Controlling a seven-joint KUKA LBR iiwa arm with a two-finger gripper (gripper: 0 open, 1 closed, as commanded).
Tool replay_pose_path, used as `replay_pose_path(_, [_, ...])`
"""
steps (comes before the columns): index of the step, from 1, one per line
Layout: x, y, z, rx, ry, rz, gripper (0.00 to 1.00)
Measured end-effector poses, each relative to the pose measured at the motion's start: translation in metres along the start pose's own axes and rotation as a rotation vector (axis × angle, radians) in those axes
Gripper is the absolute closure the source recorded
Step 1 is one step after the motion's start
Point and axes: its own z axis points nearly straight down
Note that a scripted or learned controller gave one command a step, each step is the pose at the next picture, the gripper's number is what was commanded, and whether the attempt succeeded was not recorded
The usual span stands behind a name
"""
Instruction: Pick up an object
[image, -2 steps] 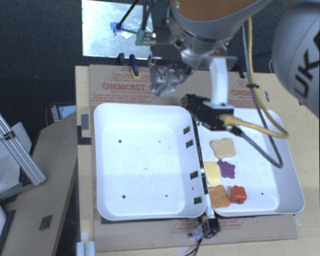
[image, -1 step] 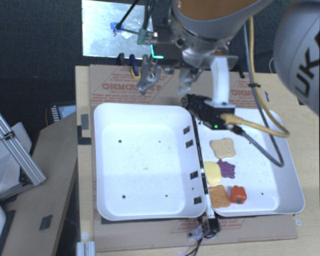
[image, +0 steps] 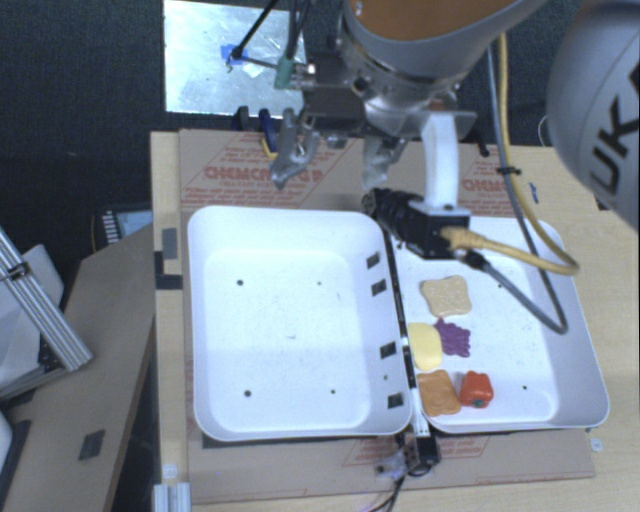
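A pale wooden bench (image: 120, 330) carries a brown cardboard sheet printed with red lettering (image: 240, 170), and on it two shallow white plastic bins sit side by side; the left bin (image: 215, 240) fills the centre of the frame, the right bin (image: 570, 340) the lower right; dark carpet surrounds the bench, with a bright silvery panel (image: 215, 80) at upper left and a ribbed aluminium rail (image: 40, 310) at the left edge. In the right bin's left half lie small toy foods: a tan bread-slice shape (image: 446, 296) uppermost, below it a yellow rounded piece (image: 424, 346) touching a purple grape cluster (image: 455, 338), then an orange-brown block (image: 438, 392) beside a red-orange pepper-like piece (image: 476, 389). The grey arm's two-finger gripper (image: 332, 165) hangs at upper centre above the bins' far rims, fingers spread apart, nothing between them.
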Motion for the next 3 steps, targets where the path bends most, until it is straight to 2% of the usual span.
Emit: replay_pose_path(3, [0.0, 0.0, 0.0, 0.0, 0.0, 0.0, 0.0])
